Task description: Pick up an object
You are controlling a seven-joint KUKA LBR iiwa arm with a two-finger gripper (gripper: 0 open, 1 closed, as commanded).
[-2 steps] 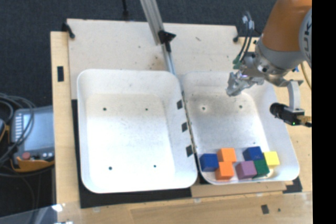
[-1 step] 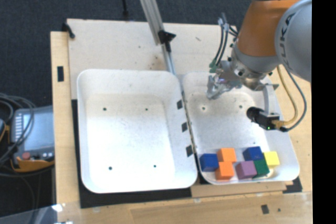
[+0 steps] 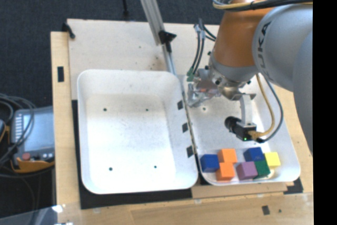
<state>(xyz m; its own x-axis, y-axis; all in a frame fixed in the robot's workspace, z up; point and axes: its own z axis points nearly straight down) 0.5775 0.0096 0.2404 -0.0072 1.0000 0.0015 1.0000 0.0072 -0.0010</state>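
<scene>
Several small blocks lie clustered at the near end of the right bin [image 3: 284, 137]: a blue block [image 3: 209, 162], two orange ones [image 3: 228, 155] [image 3: 225, 171], a purple one [image 3: 246, 170], a green one [image 3: 262, 168], another blue one [image 3: 254, 154] and a yellow one [image 3: 272, 159]. My gripper [image 3: 197, 93] hangs below the orange wrist band over the far left part of the right bin, close to the wall between the bins. It is well apart from the blocks, and I see no block at its tip.
The left bin [image 3: 131, 129] lies beside the right one. A slanted aluminium post [image 3: 150, 2] rises behind the bins. A black fitting on a cable [image 3: 239, 128] hangs from the arm above the blocks. A grey box [image 3: 31, 134] sits off the bench at left.
</scene>
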